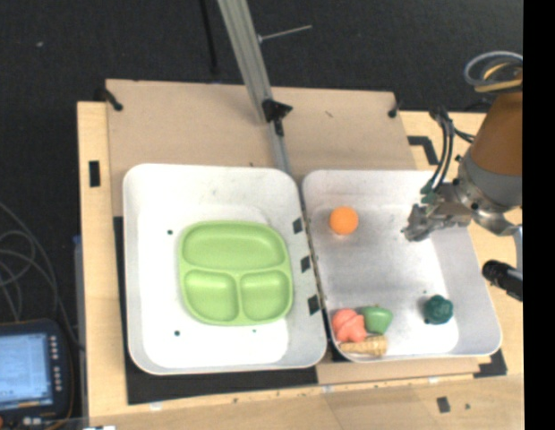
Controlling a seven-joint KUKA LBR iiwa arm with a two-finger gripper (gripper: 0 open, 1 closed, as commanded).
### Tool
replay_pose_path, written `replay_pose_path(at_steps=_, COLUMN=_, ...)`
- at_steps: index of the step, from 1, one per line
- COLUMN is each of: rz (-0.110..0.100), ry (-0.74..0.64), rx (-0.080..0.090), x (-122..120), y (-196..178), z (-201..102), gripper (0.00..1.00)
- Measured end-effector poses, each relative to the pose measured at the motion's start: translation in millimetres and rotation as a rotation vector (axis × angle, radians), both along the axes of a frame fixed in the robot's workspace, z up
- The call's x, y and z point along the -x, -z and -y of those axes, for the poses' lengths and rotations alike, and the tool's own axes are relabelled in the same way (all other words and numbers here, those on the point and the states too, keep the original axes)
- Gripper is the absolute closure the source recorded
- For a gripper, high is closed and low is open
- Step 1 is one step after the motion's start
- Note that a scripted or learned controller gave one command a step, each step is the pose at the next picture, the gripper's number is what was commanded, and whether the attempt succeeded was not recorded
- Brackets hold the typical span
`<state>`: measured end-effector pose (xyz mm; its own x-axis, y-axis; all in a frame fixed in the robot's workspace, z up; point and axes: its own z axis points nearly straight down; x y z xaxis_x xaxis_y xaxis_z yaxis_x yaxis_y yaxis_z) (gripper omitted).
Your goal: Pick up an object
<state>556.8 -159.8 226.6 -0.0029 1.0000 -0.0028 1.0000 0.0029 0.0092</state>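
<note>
An orange ball (344, 220) lies at the upper left of the right bin (394, 271). A dark green round object (438, 309) rests near that bin's lower right. At the bin's front edge a pink object (348, 325), a green pepper-like object (378, 318) and a tan piece (371, 347) cluster together. My gripper (421, 225) hangs over the right bin's upper right part, well to the right of the orange ball, with nothing visibly in it. The arm's orange band (501, 137) sits above it at the right.
The left bin (148, 258) holds a light green divided plate (234, 271). A metal pole (246, 47) rises from between the bins at the back. A screen (22, 365) sits at the lower left off the bench.
</note>
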Motion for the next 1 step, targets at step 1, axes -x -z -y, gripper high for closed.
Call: replay_pose_path(at_steps=1, rz=-0.005, ry=0.0, rx=-0.002, x=-1.1, y=-18.6, z=1.5, gripper=1.0)
